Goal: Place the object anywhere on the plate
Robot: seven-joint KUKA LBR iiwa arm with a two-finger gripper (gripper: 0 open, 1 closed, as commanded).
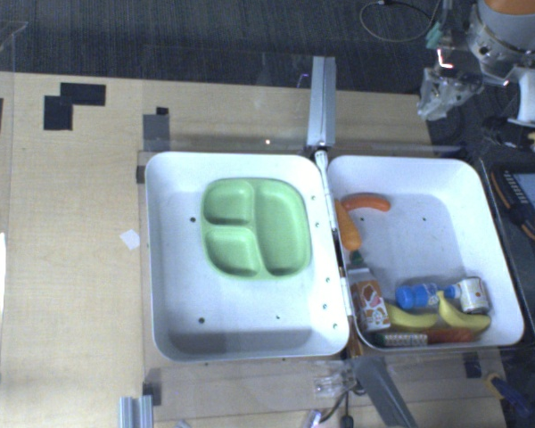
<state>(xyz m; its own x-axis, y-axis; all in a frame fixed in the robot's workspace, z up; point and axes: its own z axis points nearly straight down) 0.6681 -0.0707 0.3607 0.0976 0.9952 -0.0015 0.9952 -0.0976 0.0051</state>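
Plate (254,227) is the green three-section one sitting in the left bin (174,266), nothing on it yet. No object is picked so far; gripper (439,96) hangs up past the right bin (446,181), well away from everything, and I honestly can't tell if it's open or closed. Candidates all sit in the right bin: one hot dog (366,203), one carrot (349,228), one banana (459,316), one blue bottle (416,296), one small can (472,294), one little carton (370,303). I'd guess the hot dog's light, a bit squishy, best pinched across its middle.

Green plate (254,227), white bins (174,266), orange sausage (366,202), yellow banana (408,317)
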